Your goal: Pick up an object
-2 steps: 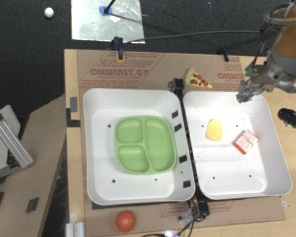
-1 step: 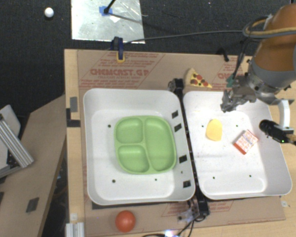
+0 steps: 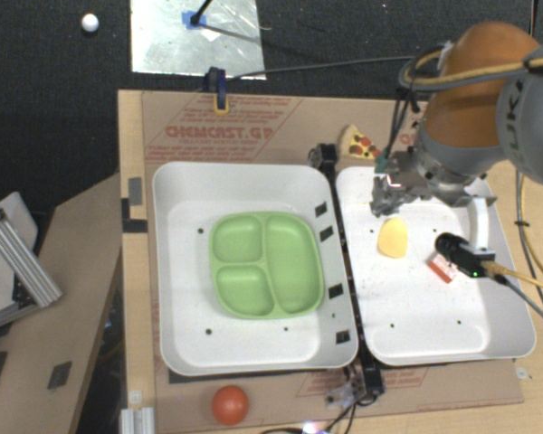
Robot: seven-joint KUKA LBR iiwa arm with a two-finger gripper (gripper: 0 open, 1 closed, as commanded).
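Hovering over the right bin (image 3: pixel 434 324), the gripper (image 3: pixel 386 202) stands at the far edge of a yellow object (image 3: pixel 393 240) lying on the bin floor; gripper opening cannot be determined; a green divided plate (image 3: pixel 267 265) occupies the left bin (image 3: pixel 176 206).

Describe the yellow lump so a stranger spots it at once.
Of the two white bins, take the view's right bin. In its upper left, just below the gripper, lies the yellow lump: rounded and plain, unlike the small red piece nearby.
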